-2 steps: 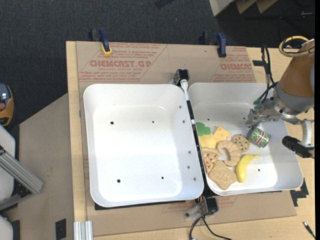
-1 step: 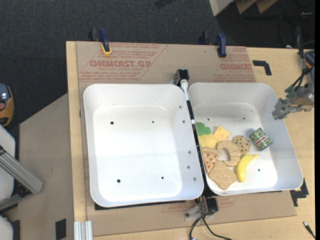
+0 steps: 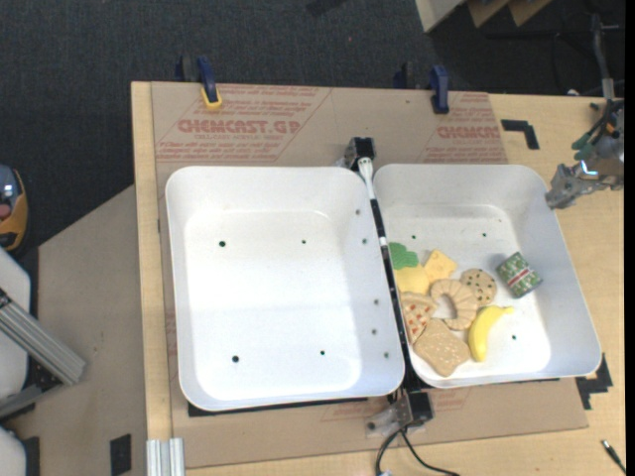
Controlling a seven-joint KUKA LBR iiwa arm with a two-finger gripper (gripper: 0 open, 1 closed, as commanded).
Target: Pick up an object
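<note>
Several toy foods lie in the front half of the right bin (image 3: 466, 191): a yellow banana (image 3: 483, 329), a green can (image 3: 518, 274), a chocolate-chip cookie (image 3: 478, 286), a pretzel (image 3: 455, 302), a yellow cheese wedge (image 3: 438, 265), a green leafy piece (image 3: 402, 257), a pizza slice (image 3: 415, 315) and a tan cracker (image 3: 440, 348). My gripper (image 3: 562, 191) hovers at the right bin's far right corner, just over its rim. It is well apart from the toys and nothing shows in it.
The left bin (image 3: 273, 286) sits beside the right one, with a black divider strip (image 3: 379, 241) between them. Both rest on a brown board (image 3: 298, 122) held by two blue-and-yellow clamps (image 3: 208, 82) at the far edge. Cables run along the front edge.
</note>
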